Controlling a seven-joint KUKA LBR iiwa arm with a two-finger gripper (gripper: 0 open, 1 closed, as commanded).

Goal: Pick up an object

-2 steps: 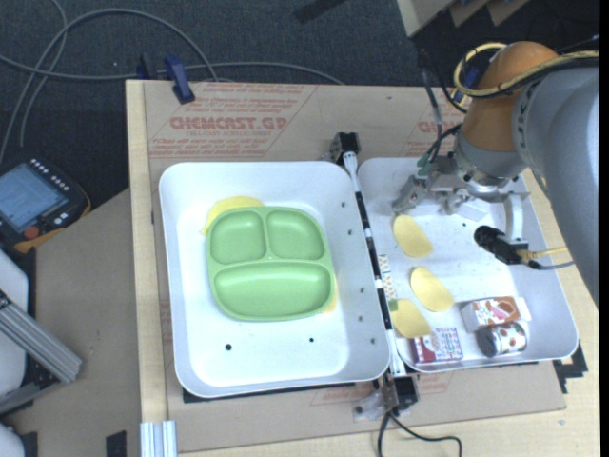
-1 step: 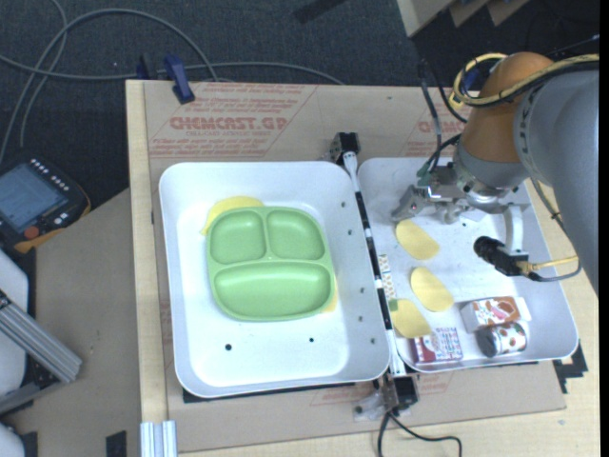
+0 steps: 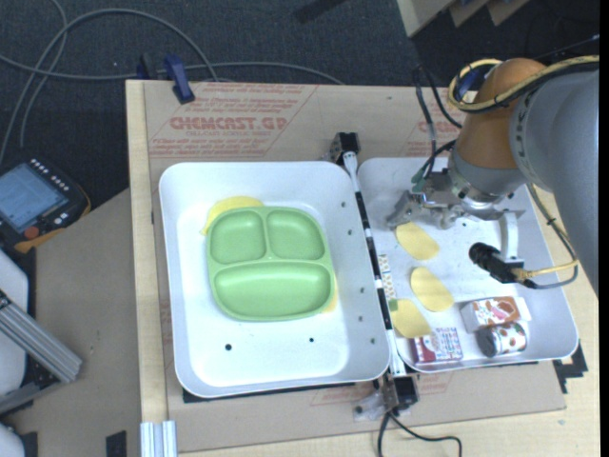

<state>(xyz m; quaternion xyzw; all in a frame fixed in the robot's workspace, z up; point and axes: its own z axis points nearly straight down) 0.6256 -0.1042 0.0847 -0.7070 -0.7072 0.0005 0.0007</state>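
Cardboard covers the surface (image 3: 285, 112). Your claw (image 3: 426, 209) hangs low in the right bin (image 3: 563, 339), toward the surface's far right corner and just beside a yellow oval piece (image 3: 417, 242). You cannot tell whether it is spread. This looks like the approach step, so next you likely centre over the piece and descend.

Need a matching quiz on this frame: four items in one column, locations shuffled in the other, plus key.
Items
1. green divided plate
2. yellow oval pieces
3. red and white carton
4. gripper

Places
A. over the far part of the right bin
B. middle of the left bin
C. at the near edge of the right bin
D. in a row down the right bin's left side

Pairs: 1-B, 2-D, 3-C, 4-A
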